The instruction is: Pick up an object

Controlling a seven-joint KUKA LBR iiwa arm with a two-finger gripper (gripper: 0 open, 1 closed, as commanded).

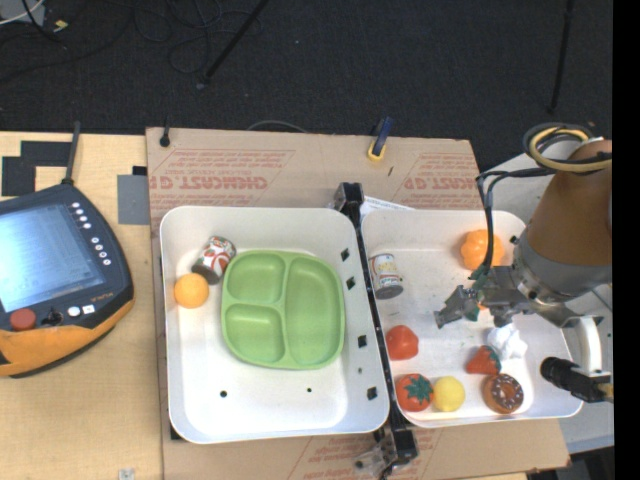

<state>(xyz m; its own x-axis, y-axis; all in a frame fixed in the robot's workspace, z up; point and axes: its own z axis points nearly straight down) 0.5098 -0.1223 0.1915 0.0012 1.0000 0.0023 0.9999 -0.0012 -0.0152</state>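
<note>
The jaws (470, 306) hang low over the middle of the right bin (430, 268), their dark fingers splayed apart toward the left, and nothing sits between them. Just beside them, toward the near right, a crumpled white scrap (511, 342) lies against a small red piece (483, 360), and next to that a chocolate doughnut (503, 393) rests in the bin's near right corner. Above the jaws, toward the far side of the bin, an orange (478, 249) sits partly behind a black cable. To the left of the jaws, a red tomato-like fruit (402, 342) lies apart from them on the bin floor, and farther back a small can (386, 273) stands near the divider between the 2 bins. Along the near wall a strawberry (415, 391) and a lemon (449, 395) lie touching each other. The arm (565, 223) rises from the jaws to the right, its orange band broad and close to the camera. In the left bin (260, 408) a green divided plate (282, 308) with 3 compartments takes up the middle; an orange ball (191, 290) lies just beside its left rim, and a tipped red and white can (213, 258) rests just behind that ball. Both bins sit on cardboard on the worktop (90, 408), and a teach pendant (55, 268) with a lit screen lies well apart on the left.
</note>
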